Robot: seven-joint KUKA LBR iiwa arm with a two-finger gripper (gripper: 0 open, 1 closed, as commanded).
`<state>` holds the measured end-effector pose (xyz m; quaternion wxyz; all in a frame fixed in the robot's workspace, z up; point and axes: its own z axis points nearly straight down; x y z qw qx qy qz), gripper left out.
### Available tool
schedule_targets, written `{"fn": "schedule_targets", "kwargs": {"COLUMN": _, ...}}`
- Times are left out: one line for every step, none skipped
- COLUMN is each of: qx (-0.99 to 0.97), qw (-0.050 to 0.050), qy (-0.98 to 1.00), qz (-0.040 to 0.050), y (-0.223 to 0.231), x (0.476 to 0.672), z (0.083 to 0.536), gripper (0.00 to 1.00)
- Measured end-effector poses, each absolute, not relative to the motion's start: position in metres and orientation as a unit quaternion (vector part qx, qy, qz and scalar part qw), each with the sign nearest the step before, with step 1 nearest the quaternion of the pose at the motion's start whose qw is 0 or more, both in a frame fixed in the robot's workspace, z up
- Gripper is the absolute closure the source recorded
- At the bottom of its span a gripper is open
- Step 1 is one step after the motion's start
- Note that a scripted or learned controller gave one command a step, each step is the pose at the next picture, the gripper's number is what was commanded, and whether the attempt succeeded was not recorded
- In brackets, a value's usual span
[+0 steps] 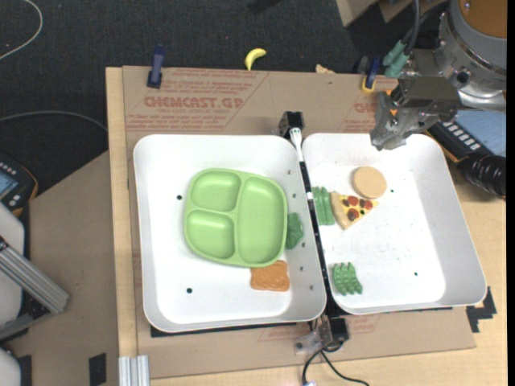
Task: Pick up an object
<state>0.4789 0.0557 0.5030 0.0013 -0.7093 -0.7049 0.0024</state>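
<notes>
Tan round cookie (pixel 370 182) lies beside one pizza slice (pixel 352 208); two green bean bunches (pixel 323 206); gripper (pixel 389 141) grip unreadable.

Smooth glossy green plastic divided plate (pixel 236 217), matt white plastic bins (pixel 153 215), brown printed cardboard sheet (pixel 201 103), dull grey metal pincer (pixel 392 132)
</notes>
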Motion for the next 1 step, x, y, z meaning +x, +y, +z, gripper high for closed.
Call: {"fn": "schedule_targets", "kwargs": {"qx": -0.708, "qw": 0.004, "qy": -0.706, "qz": 0.0051, "y": 0.0560, "x": 0.4783, "z": 0.4009, "gripper": 1.00}}
